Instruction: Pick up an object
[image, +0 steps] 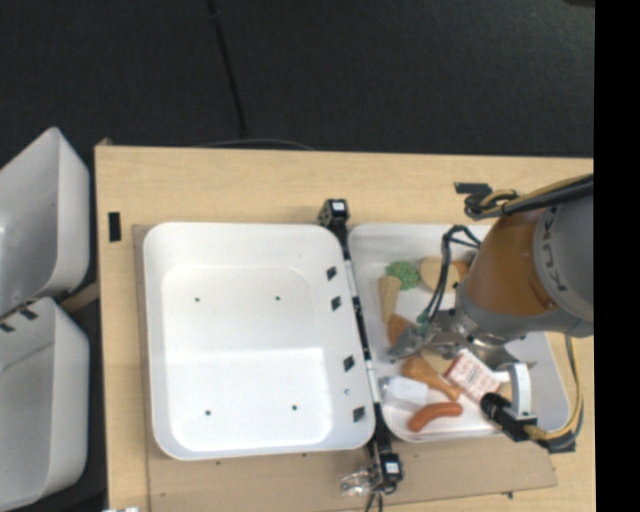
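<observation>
Lying just beside the jaws (408, 347): orange carrot (428, 376).

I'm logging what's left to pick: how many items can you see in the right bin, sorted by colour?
Green: 1, a leafy piece
Tan or beige: 2, a cone shape and a round piece
Orange or red: 3, a sausage, a wedge, a small piece
White: 1, a flat piece
Total: 7 visible; the arm hides more of the bin.
</observation>
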